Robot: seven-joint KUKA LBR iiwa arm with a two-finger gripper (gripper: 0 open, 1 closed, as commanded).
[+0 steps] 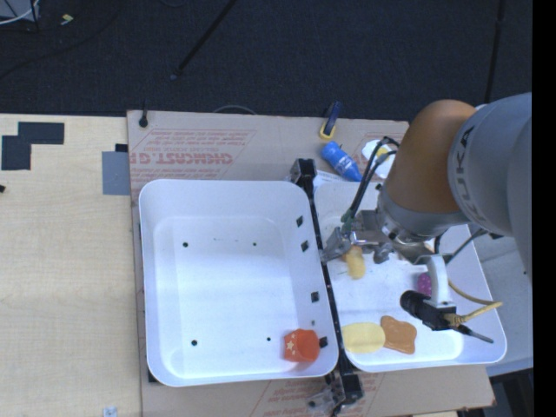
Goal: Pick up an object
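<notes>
Camera view, small pale-yellow obj (354, 264), rt bin (482, 285), under hand (352, 243)

- A dark carpeted floor (261, 42) lay beyond the bench, crossed by cables (208, 29).
- The pale wooden benchtop (61, 259) carried a cardboard sheet (217, 146) with printed lettering.

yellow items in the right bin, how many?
3. A yellow lump just below the pincer, a pale yellow piece at the near edge, and a yellow-handled tool beyond the bin's far edge, so outside it. The arm may hide more.
</notes>
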